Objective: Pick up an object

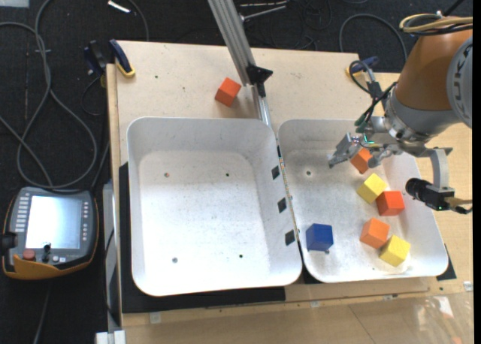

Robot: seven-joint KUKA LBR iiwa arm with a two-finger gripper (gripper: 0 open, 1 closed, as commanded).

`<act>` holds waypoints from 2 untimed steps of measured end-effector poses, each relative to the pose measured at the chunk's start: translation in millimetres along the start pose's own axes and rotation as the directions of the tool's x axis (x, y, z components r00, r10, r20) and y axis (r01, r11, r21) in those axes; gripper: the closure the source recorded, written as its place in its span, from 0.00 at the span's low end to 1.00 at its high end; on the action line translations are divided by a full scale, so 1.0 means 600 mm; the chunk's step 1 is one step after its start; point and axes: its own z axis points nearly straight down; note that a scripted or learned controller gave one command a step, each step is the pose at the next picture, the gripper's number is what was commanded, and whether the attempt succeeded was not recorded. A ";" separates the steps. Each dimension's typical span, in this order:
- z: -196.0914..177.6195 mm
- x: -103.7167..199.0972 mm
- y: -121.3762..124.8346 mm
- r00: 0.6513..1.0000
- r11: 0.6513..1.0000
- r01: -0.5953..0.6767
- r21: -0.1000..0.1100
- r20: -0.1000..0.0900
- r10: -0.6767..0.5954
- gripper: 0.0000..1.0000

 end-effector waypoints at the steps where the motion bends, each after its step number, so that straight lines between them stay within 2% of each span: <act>1: -0.012 -0.136 -0.008 1.000 1.000 -0.010 -0.003 0.005 0.010 0.00; 2: 0.185 -0.161 0.036 1.000 1.000 -0.001 0.002 0.000 0.001 0.00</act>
